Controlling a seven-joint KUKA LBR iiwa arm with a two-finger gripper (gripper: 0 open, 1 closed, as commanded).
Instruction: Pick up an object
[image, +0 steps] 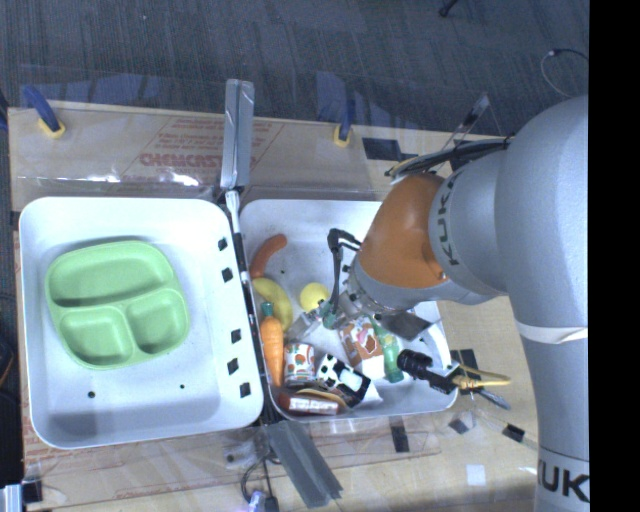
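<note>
A cardboard-covered bench (120, 140) bears two white bins on a dark carpeted floor. From above, the left bin (40, 400) holds a green divided plate (115, 302). My arm (480, 230) reaches into the right bin (300, 215), where my gripper (335, 318) hangs low over the clutter; whether it is apart or together I cannot tell. Near it lie a yellow banana (272, 298), a carrot (272, 348), a sausage (266, 254) and a lemon (313, 296).

Bench (120, 145) with 2 white bins side by side: left bin (40, 400), right bin (300, 215).
</note>
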